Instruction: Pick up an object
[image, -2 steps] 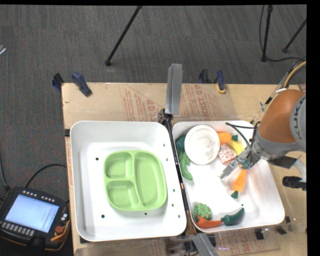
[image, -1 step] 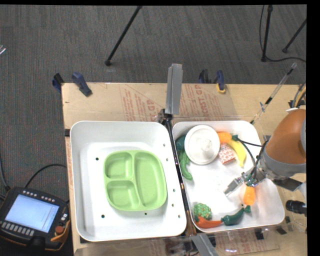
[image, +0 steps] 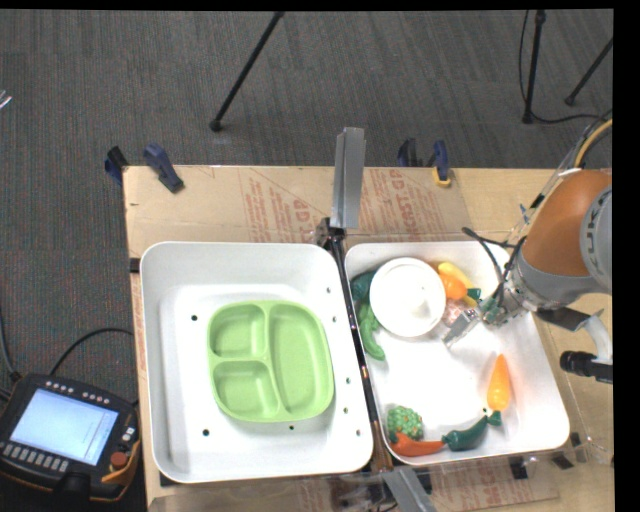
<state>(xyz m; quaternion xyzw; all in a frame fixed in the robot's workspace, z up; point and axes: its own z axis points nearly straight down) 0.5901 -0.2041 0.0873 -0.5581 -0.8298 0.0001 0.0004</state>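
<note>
- Objects for picking lie in your right bin (image: 556, 425): a white round plate (image: 407, 296) toward its far left corner, an orange pepper (image: 498, 382) near the right wall, broccoli (image: 404, 419) at the near edge.
- Your claw (image: 462, 325) sits just beside the plate; whether it is released or clenched cannot be told.
- Left bin (image: 160, 300) carries a green divided tray (image: 270, 360).

Probably lab: teach pendant (image: 68, 432), tripods (image: 245, 68)

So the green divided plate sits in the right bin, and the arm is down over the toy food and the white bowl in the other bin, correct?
Not quite. The camera view shows the green divided plate in the left bin, not the right. The rest holds: the gripper is down in the right bin, beside the white bowl and the toy food.
</note>
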